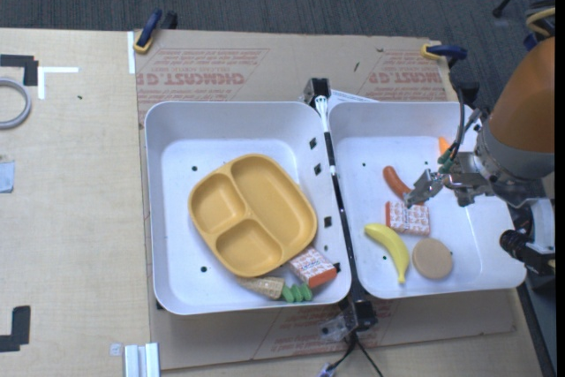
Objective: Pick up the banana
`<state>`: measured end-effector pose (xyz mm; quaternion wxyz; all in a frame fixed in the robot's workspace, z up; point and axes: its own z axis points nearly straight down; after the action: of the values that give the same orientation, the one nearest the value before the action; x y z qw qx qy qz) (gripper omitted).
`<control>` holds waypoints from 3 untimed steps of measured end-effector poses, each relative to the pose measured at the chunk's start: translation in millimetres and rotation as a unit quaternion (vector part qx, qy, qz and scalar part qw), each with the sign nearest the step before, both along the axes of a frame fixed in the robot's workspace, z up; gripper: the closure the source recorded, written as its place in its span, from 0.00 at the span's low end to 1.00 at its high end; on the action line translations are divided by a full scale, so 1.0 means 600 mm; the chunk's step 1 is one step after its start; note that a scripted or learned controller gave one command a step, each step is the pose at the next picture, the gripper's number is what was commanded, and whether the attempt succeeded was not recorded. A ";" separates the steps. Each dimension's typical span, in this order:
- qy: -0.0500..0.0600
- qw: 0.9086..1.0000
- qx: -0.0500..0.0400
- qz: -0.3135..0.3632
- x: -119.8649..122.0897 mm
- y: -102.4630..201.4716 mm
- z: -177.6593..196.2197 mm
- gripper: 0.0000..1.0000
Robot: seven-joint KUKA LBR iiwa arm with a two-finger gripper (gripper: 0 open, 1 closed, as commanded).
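The gripper (422,193) hovers just above the banana (392,249), over the red-white packet (409,217); its grasp state cannot be told. It should drop squarely across the banana's middle.

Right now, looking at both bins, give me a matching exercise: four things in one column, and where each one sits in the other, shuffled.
Things:
1. banana
2. yellow plate
3. sausage
4. claw

Places:
A. left bin, in its middle
B. above the red-and-white packet
C. right bin, beside the tan disc
D. right bin, far from the camera, left of the claw

Pairs: 1-C, 2-A, 3-D, 4-B
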<state>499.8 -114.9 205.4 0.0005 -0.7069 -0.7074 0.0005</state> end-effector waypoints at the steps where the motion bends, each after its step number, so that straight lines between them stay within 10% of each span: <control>1: 0.000 0.996 0.000 0.095 -0.031 0.076 -0.022 0.00; 2: -0.001 0.989 0.000 0.147 -0.037 0.030 -0.131 0.00; 3: -0.002 0.989 0.000 0.146 -0.035 0.029 -0.115 1.00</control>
<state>478.9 -97.4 136.5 -0.0008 -0.5959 -0.8030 -0.0005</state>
